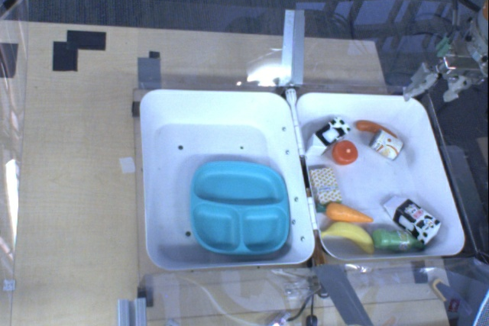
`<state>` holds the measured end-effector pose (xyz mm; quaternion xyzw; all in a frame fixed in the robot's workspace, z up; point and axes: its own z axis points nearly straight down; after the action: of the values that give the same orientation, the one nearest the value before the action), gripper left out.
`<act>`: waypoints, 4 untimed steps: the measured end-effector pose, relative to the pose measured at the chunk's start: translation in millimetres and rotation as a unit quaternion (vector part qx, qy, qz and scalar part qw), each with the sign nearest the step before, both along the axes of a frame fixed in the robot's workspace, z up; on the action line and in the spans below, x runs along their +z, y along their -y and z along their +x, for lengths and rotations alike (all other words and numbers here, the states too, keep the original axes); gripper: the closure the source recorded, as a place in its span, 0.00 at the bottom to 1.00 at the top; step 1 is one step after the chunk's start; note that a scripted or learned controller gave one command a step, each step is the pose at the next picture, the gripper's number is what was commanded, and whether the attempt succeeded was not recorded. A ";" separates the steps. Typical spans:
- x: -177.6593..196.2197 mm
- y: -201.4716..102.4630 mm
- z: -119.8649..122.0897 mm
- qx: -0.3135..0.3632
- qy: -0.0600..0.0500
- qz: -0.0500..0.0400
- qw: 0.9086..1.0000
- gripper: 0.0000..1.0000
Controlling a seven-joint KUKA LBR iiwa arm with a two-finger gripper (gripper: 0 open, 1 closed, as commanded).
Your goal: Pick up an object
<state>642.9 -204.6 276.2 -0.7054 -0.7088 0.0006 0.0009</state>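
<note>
Nearest the lens, along the front wall of the right bin [432,164]: a toy banana [348,234] touching a green vegetable [396,240], an orange carrot [348,213] just behind the banana, and a cow-print carton [412,219] leaning against the green piece. Alongside, in the left bin [153,164], a blue divided plate [241,206] lying flat on its own. Further back in the right bin, a patterned packet [325,183] against the dividing wall, a red round piece [345,153], a smaller cow-print item [332,131], an orange sausage shape [367,126] and a small white-and-orange box [386,144]. Farthest of all, above the right bin's back corner and clear of every object, the tool [435,86], seemingly spread wide with nothing between its prongs, though blurred. Pick not yet begun, by the look of it, on a pale worktop [76,164]. Probably wisest to choose a piece with bare floor around it, such as the red round piece or the small box, rather than the crowded front row; to come straight down, straddle the narrow dimension, close only once low, and lift vertically to avoid dragging neighbours or clipping the bin wall.
</note>
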 end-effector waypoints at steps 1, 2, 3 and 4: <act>-135.4 -11.8 -55.7 0.042 0.001 0.000 0.999 0.00; -189.1 -4.0 -1.0 0.019 0.006 -0.002 1.000 0.00; -178.3 -5.2 1.4 0.022 0.008 -0.002 1.000 1.00; -37.0 -19.9 28.4 0.026 0.005 -0.001 1.000 1.00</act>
<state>671.3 -184.7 239.2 -0.6864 -0.7272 -0.0018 -0.0032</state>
